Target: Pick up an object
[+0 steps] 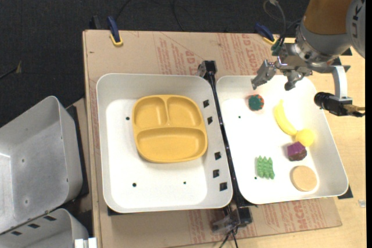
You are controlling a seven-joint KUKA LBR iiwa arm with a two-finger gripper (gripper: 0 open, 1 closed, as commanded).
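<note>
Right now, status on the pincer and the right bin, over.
Pincer open, above right bin's far end, holding nothing. Nearest item: green-and-red ball, just below it. Banana beside that. No obstruction between pincer and ball.

Yellow divided tray, white bins, yellow banana, purple block, green ridged piece, tan disc

— What is cut off by the picture's edges?
— The arm is cropped at the top right corner, and a grey container at the left edge.
— Is anything hidden?
— The right bin has its far right corner covered by the gripper.
</note>
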